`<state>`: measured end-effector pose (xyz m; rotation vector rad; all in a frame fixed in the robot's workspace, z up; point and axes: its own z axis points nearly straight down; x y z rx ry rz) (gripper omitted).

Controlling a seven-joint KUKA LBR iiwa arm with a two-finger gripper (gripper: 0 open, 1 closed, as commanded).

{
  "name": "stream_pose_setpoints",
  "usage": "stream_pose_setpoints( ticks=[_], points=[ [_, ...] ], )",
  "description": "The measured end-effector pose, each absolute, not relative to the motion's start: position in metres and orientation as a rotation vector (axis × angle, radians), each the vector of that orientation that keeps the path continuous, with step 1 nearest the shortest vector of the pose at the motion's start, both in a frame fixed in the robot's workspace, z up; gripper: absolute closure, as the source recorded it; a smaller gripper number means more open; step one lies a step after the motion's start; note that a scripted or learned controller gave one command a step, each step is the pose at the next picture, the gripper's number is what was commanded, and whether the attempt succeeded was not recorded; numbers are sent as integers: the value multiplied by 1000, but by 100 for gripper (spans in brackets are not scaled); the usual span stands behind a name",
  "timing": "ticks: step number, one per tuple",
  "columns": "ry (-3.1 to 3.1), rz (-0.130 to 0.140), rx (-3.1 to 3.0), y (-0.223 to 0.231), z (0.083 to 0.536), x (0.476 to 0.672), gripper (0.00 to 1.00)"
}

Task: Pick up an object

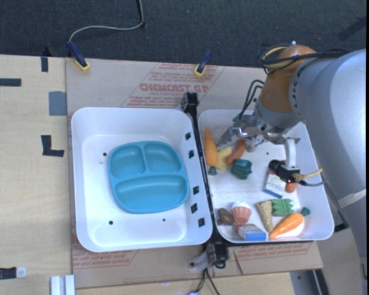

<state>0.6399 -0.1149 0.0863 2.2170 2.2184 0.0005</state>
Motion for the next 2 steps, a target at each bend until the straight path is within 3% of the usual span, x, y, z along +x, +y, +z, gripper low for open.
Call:
stream_pose_setpoints(
  ticks=[1, 2],
  points=[
    [2204, -4, 2215, -103, 88, 617, 0],
    [2213, -3, 2217, -102, 87, 634, 0]
  ],
)
